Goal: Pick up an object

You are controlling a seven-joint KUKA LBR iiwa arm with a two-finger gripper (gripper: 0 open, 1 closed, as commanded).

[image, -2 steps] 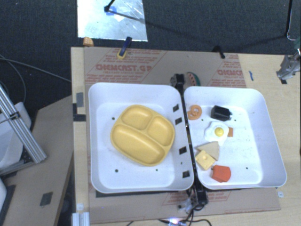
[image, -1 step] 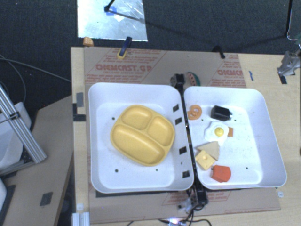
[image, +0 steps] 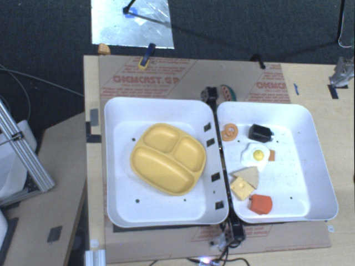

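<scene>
Dark carpet surrounds a pale worktop point(image: 66, 148) on which a cardboard sheet carries two shallow white bins set side by side. At far left stands an aluminium frame post point(image: 22, 148); above the bins a shiny foil sheet point(image: 132, 14) lies on the carpet.

Left bin point(image: 119, 204): a yellow compartment tray point(image: 168, 158) with three wells lies slightly rotated near the middle, its long axis running from upper left to lower right.

Right bin point(image: 316, 165): the candidate objects cluster in its left half, close to the shared divider. From left to right and top to bottom they are an orange ring point(image: 229, 131), a black block point(image: 259, 132), a toy fried egg point(image: 256, 155) with a small orange-brown piece point(image: 272, 155) touching its right side, a tan wedge point(image: 248, 175), a yellow cheese-like block point(image: 242, 189) just below the wedge and touching it, and a red-orange piece point(image: 260, 204) nearest the front wall.

No arm appears over either bin, so whether the jaws are open or closed cannot be told. Judged from the rig, the arm enters from the right; every small object therefore lies leftward of its entry, across the bare right half of the right bin. The black block and the red-orange piece stand apart from their neighbours and probably offer the cleanest approach; the egg, wedge and cheese-like block crowd one another.
</scene>
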